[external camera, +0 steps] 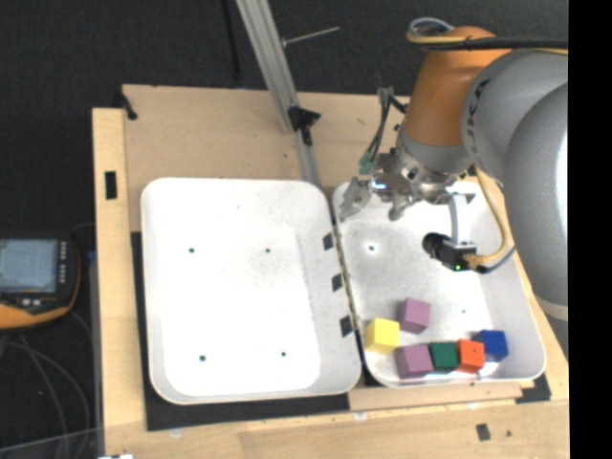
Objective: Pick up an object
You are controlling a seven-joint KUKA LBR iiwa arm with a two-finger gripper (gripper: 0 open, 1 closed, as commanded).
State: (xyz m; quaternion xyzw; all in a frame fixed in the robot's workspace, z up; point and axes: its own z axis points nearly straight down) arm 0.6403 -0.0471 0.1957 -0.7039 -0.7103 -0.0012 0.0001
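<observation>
The gripper (371,199) hangs at the right bin's (516,299) eleven o'clock, apparently empty; its spread is unclear. Blocks cluster at six o'clock, well apart, so descent here finds nothing.

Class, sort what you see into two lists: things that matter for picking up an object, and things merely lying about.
For the job: end effector; yellow block; two purple blocks; green block; orange block; blue block; right bin.

Lying about: left bin; handheld screen.
</observation>
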